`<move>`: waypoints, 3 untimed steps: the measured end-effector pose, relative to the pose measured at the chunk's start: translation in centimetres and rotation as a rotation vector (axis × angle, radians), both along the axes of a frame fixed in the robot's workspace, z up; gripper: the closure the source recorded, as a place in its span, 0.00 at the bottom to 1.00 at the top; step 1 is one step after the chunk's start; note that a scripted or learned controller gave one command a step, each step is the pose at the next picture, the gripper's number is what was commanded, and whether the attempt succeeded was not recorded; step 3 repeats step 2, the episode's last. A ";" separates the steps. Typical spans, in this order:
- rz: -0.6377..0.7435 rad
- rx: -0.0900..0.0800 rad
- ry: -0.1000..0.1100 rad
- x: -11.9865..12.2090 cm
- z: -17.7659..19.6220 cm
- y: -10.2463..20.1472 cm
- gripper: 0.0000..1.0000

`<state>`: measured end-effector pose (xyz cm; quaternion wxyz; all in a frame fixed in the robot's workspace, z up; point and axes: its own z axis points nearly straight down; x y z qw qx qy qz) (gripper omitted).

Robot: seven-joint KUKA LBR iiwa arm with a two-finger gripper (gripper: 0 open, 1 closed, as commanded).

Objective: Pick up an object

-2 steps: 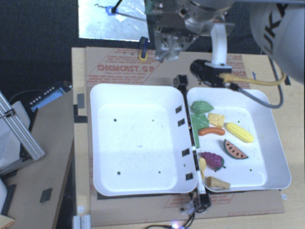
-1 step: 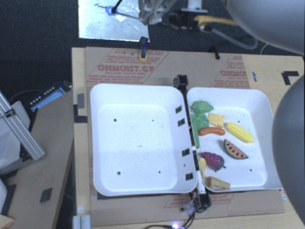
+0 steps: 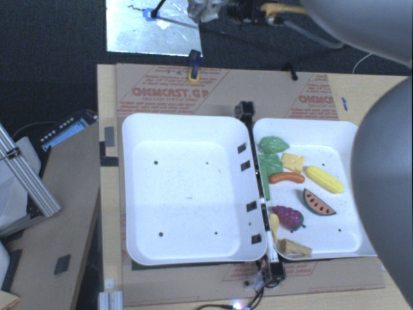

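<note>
Metallic two-finger gripper (image 3: 208,5) raised at top of frame above a silver sheet (image 3: 151,18), finger state not discernible, nothing seen held; plastic toy foods in right shallow white bin (image 3: 345,134): yellow corn cob (image 3: 324,179), red watermelon slice (image 3: 318,203), purple grape bunch (image 3: 288,217), orange-red sausage (image 3: 286,178)

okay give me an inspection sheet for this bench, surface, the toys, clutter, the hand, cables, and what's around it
Surface: two white bins, left bin and right bin, on brown cardboard.
Job's things: toy food in the right bin: corn, watermelon slice, grapes, sausage, green leaf.
Clutter: yellow clip on the cardboard.
Hand: hand at top, beyond the bins; finger state unclear.
Cables: thin cable at upper right.
Surroundings: dark carpet, metal sheet.
</note>
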<state>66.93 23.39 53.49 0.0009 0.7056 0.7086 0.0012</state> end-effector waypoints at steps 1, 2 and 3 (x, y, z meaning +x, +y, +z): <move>0.002 -0.001 0.002 -0.1 0.0 -0.1 1.00; 0.008 0.004 0.004 -14.9 0.3 0.2 1.00; 0.008 0.004 0.004 -14.9 0.3 0.2 1.00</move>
